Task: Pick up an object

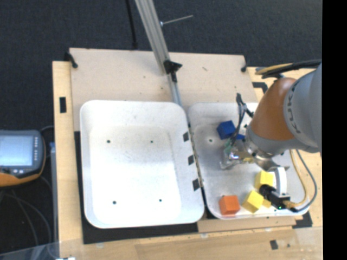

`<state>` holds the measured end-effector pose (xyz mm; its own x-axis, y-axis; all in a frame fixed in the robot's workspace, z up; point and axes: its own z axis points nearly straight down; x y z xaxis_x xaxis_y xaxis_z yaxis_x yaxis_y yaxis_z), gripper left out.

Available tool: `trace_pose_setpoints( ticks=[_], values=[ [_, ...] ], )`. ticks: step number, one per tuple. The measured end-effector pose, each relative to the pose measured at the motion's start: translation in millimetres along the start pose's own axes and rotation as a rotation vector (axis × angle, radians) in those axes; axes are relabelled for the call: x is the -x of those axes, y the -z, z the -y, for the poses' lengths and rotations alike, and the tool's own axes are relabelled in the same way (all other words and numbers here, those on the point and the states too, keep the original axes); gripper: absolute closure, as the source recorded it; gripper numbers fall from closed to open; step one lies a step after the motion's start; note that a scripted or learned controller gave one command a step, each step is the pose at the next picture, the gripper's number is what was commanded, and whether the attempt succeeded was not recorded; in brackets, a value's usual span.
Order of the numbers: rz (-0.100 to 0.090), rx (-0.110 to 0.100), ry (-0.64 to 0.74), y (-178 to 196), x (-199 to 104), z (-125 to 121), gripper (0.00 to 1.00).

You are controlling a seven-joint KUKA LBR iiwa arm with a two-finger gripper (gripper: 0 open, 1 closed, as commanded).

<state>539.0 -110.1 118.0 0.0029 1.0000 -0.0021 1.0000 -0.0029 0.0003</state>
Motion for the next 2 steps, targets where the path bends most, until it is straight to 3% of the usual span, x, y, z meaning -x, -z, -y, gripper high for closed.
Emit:
trace_pose_setpoints(
  ticks=[1,2],
  values=[
    [0.000,0.007,0.006,11.2,4.1,-77.4,1.00],
    [-0.002,0.003,0.008,3.4,-20.5,-101.5,1.00]
  ],
)
